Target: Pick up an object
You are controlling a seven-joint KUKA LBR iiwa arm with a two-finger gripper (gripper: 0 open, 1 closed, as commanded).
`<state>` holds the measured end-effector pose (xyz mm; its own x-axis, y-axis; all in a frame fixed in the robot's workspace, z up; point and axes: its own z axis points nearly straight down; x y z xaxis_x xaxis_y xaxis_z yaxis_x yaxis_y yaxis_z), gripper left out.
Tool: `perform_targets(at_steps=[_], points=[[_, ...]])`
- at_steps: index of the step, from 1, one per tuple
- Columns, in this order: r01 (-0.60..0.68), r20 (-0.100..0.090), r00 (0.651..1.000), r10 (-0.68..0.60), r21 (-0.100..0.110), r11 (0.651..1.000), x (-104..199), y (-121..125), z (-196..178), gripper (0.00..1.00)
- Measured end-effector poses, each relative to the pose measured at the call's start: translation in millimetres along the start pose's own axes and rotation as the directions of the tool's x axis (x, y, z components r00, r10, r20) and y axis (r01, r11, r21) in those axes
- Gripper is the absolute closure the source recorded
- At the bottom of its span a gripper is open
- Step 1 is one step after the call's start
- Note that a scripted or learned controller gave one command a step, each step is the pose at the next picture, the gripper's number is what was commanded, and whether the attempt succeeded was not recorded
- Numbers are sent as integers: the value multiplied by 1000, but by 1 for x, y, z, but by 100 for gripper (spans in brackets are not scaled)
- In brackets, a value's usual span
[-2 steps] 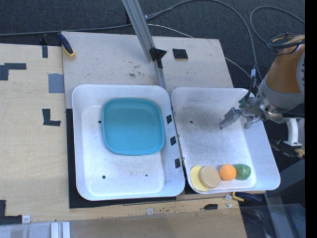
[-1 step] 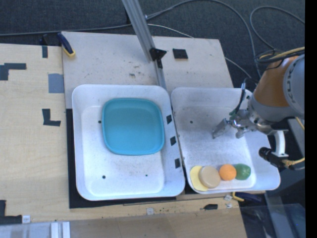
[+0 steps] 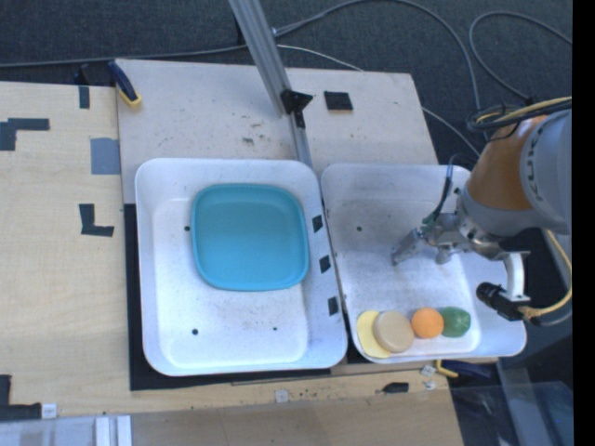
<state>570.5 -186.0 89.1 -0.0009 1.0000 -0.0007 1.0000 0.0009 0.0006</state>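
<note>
the hand [image 3: 405, 249] hovers spread open and empty in the right bin [image 3: 372, 189]; the orange ball [image 3: 428, 323] crowds others against the near wall, so a grab may slip.

Smooth, glossy turquoise plastic plate [image 3: 249, 236]; scuffed, speckled white plastic bins [image 3: 167, 333]; matt pale wood-grain desk [image 3: 56, 286], left of frame; brushed metal rail [image 3: 265, 49], upper centre; matt dark carpet [image 3: 372, 26] behind.
</note>
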Motion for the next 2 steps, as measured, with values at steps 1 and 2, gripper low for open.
perform_targets(at_steps=[1,2], points=[[0,1,1000,0,-2,1000,-1,1,-12,100],[0,0,1000,0,-4,1000,-5,8,-71,100]])
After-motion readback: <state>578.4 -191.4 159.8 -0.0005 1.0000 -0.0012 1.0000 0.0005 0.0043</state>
